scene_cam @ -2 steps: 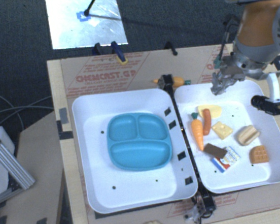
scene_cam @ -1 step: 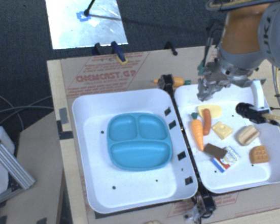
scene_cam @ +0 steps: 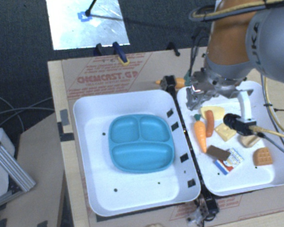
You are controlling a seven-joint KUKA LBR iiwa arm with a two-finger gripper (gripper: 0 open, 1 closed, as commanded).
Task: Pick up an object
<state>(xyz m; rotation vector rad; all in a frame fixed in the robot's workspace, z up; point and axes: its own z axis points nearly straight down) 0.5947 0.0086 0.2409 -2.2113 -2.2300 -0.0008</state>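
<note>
While the gripper (scene_cam: 196, 100) hangs low over the far left corner of the right bin (scene_cam: 244, 179), close to the wall shared with the left bin (scene_cam: 102, 189), nothing can be seen in its grasp, and from this angle I cannot tell whether it is set wide or narrow. The likeliest candidates lie just in front of it: a toy carrot (scene_cam: 201, 135) lying lengthwise near the dividing wall, a reddish toy sausage (scene_cam: 209, 123) just beside it on the arm's side, and a yellow cheese wedge (scene_cam: 215, 112) beside the sausage's far end. All three look like light, stiff plastic play food, probably smooth and a little slippery, so none should crush, but a rounded one could roll or squirt out of a poor pinch. The carrot tapers, so I would take it across its thicker orange body, not at the narrow tip or green top; the sausage is best taken across its middle. Nearer the front of the bin sit a second cheese block (scene_cam: 225, 131), a brown chocolate bar (scene_cam: 218, 152), a small red, white and blue packet (scene_cam: 231, 160) and a waffle (scene_cam: 262, 157), flatter pieces that would be harder to get under. The left bin holds a blue divided plate (scene_cam: 139, 143).
</note>
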